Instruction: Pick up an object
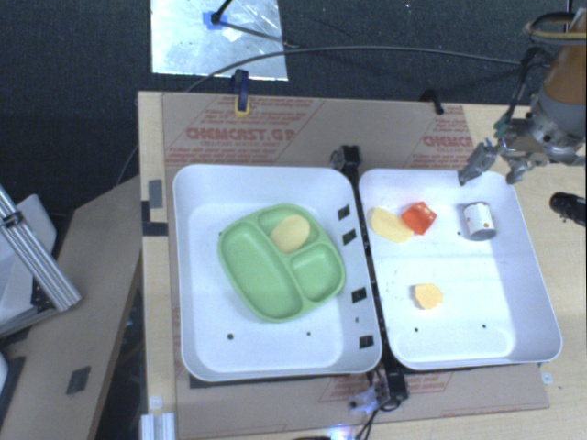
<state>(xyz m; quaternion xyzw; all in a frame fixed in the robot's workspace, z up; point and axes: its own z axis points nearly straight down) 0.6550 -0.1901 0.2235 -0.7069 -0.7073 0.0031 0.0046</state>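
The can (pixel 478 220) lies in the right bin (pixel 514 337), near its far right corner, well apart from the red piece (pixel 419 217). The gripper (pixel 492 167) hangs above that far rim, fingers spread, nothing held. It is best lowered straight over the can, jaws straddling it.

A dark carpeted floor (pixel 73 81) surrounds the counter (pixel 303 126), whose brown board top carries red printed lettering. On the floor beyond it lies a shiny silver sheet (pixel 215 26) with a blue mark, crossed by a thin dark cable (pixel 394 51). An aluminium frame rail (pixel 32 246) leans at the left edge.
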